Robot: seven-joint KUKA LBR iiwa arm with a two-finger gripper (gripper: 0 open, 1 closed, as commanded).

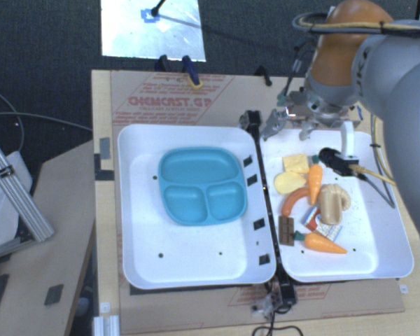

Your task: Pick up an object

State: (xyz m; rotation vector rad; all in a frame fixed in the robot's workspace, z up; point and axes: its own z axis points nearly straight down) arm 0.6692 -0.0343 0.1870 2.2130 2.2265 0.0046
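Camera view: the gripper (292,127) hangs at the upper edge of the right bin (378,238), jaws spread and empty. The toy food (292,201) is clustered just below it, the cheese block (295,163) and carrot (314,182) nearest, and it is probably lining up a descent. A blue plate (199,185) sits apart in the left bin (147,252).

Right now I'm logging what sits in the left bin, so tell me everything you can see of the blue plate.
The blue plate is a light blue, rounded rectangle that looks like moulded plastic. It is divided by raised ridges into three compartments, one wide one along the far side and two smaller ones side by side along the near side. It lies flat and right way up, turned slightly askew, near the middle of the left bin. It rests on the bin's floor, away from the walls, and touches nothing else.
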